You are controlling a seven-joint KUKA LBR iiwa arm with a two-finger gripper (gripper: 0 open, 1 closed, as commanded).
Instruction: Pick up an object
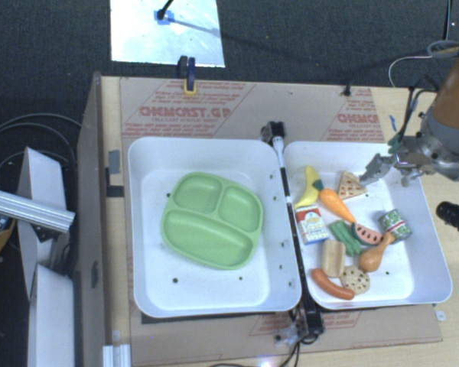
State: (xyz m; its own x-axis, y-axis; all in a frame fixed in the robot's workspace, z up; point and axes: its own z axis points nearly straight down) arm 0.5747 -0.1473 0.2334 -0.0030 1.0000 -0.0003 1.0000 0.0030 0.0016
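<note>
From my seat the scene looks evenly lit from above, moderately bright, with soft shadows. Both white bins (206,155) come close to washing out, and a pale sheet (167,21) on the dark floor glares hard enough that its surface detail is lost. The whole picture is soft and slightly grainy; small toys blur together. The arm (451,105) at the right edge looks smeared.

The grey arm with an orange band above its wrist (453,98) enters at the right edge of the frame, upper half, wrist angled leftward; its two-finger metal gripper (392,168) hangs with fingers spread, gripping nothing
</note>
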